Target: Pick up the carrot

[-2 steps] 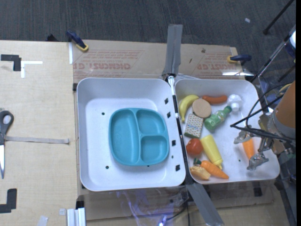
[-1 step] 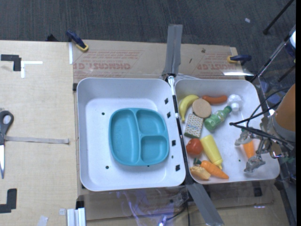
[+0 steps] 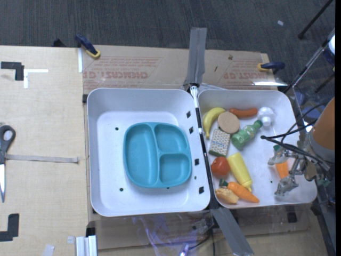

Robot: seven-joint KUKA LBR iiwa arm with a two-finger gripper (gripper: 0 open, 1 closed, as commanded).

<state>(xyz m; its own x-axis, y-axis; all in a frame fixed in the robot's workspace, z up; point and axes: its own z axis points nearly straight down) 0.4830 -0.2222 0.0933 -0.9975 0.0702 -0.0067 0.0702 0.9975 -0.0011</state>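
Note:
The carrot (image 3: 244,192), orange with a small green end, lies flat near the front edge of the right bin (image 3: 266,96). It rests between a yellow bottle (image 3: 240,169) and a tan pastry-like piece (image 3: 226,197). My gripper (image 3: 283,173) hangs low over the right side of the same bin, well to the right of the carrot and apart from it. A small orange patch shows at the gripper, and I cannot tell what it is. The arm's orange band (image 3: 323,135) sits at the right edge.
The right bin also holds a banana (image 3: 211,119), a brown disc (image 3: 228,122), a red sausage (image 3: 243,112), a green bottle (image 3: 246,135), a speckled cracker (image 3: 219,142) and a tomato (image 3: 220,166). In the left bin (image 3: 106,159) lies a teal divided plate (image 3: 157,154).

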